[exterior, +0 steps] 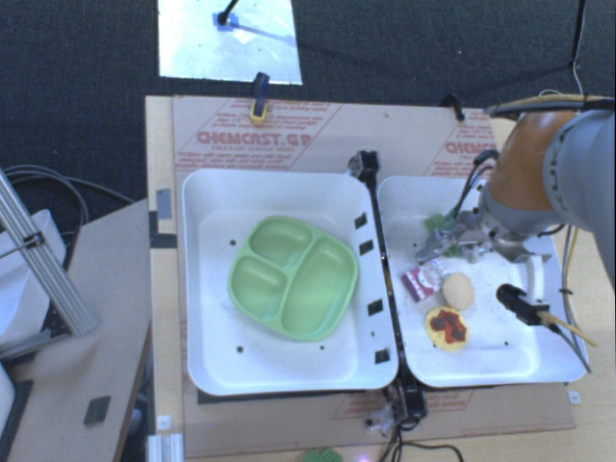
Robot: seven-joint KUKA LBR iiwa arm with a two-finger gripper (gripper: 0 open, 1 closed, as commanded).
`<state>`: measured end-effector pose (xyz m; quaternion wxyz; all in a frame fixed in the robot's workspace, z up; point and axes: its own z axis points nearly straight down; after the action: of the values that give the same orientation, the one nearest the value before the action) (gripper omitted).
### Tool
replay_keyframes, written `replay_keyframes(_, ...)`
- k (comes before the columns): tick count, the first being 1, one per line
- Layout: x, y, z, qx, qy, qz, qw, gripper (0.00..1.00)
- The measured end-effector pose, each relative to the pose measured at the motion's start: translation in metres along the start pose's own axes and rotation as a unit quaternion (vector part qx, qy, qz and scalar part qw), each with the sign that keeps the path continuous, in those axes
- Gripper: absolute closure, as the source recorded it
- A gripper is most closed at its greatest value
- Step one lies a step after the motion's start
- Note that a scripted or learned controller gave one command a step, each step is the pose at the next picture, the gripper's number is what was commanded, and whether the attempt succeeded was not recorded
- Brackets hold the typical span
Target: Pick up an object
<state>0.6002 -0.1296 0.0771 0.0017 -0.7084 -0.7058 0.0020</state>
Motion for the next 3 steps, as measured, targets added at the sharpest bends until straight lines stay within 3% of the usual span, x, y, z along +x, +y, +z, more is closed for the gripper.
replay_keyframes(1,-0.025,-0.085,-0.006,0.000,0.001,0.001,1.0000,0.00)
replay_keyframes(3,-0.008,0.073,-0.010,-0.009,-0.001,-0.006,0.9999,0.00)
